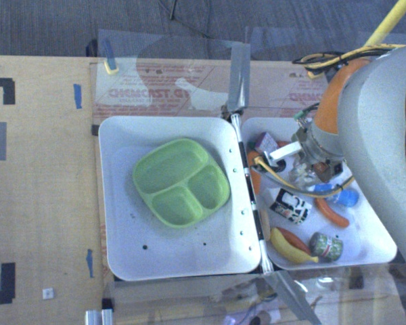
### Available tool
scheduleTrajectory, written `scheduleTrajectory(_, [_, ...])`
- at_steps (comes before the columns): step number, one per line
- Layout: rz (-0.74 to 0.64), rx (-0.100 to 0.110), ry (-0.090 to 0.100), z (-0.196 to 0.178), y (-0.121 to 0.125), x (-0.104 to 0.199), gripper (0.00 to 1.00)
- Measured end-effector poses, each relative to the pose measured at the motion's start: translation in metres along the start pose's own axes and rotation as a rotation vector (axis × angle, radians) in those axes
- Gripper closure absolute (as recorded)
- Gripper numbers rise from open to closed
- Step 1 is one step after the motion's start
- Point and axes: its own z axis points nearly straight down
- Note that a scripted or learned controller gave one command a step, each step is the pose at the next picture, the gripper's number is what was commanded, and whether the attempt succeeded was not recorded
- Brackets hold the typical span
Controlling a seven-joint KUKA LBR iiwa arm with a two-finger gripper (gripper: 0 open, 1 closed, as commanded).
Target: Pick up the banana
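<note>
Camera view shows the left bin [122,249] holding a green divided plate [181,181]. Over in the right bin [379,246], the banana [289,244] lies near the front edge, beside a small green can [326,247], amid other clutter. Whether the end effector [310,175] above is open, I cannot tell. Tan surface [40,181], grey floor [68,5] behind.
</note>
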Motion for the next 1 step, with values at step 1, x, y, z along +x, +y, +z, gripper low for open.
scheduleTrajectory(1, [0.160,0.000,-0.002,0.0010,0.0175,0.0343,1.00])
